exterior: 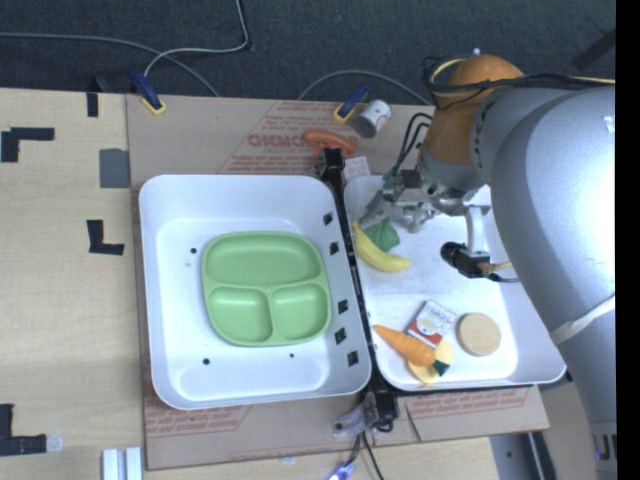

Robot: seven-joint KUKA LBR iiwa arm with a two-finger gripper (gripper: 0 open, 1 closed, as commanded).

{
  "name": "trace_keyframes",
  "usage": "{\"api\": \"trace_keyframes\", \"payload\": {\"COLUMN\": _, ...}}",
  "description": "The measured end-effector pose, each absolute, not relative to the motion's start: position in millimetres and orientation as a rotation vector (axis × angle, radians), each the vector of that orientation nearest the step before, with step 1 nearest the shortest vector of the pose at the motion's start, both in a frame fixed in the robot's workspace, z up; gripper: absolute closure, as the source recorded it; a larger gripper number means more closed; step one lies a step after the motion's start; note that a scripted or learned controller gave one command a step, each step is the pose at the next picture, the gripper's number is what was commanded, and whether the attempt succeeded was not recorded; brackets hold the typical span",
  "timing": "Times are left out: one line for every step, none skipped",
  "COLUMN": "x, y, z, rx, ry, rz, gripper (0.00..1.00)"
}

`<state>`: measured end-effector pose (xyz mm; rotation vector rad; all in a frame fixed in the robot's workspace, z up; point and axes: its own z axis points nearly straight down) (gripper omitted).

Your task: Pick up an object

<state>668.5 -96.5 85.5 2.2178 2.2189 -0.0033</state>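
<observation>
Camera view: the jaws (385,218) hang low over a yellow curved plastic banana (380,255) and a green toy (384,236) in the right white bin (530,368). I cannot tell their opening. Objects are crowded, so the grasp may slip.

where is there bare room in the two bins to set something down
Left bin: bare floor rings the green divided plate, widest along its near edge. Right bin: crowded, with banana, carrot, small carton and round cookie; the gripper is there too.
</observation>
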Motion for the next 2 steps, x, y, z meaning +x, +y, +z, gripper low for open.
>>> {"api": "trace_keyframes", "payload": {"x": 649.8, "y": -94.7, "z": 85.8, "rx": 2.218, "ry": 2.219, "rz": -0.002, "gripper": 0.0}}
{"api": "trace_keyframes", "payload": {"x": 650.8, "y": -94.9, "z": 97.2, "rx": 2.215, "ry": 2.219, "rz": -0.001, "gripper": 1.0}}
